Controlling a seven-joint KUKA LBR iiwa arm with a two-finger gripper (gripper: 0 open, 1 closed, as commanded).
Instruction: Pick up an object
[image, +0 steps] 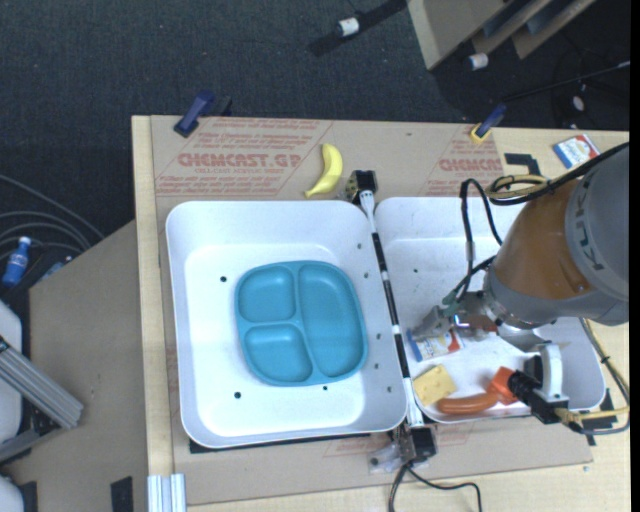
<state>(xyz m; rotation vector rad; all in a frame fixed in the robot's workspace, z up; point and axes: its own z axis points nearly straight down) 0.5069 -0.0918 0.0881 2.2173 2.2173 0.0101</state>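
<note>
My gripper (443, 322) is low in the right bin (425, 225), near its left wall, with the arm's orange band above it. Right beneath and beside the gripper lies a small red, white and blue packet (436, 346); whether the two touch is unclear. A yellow wedge-shaped block (433, 384) sits toward the bin's front edge. A red-orange sausage-shaped thing (474, 402) lies beside the block at the front. Nothing is visibly held.
The left bin (195, 235) holds a blue divided plate (300, 322). A yellow banana (326, 171) lies on the bench behind the bins. A black divider strip (385, 290) runs between the two bins.
</note>
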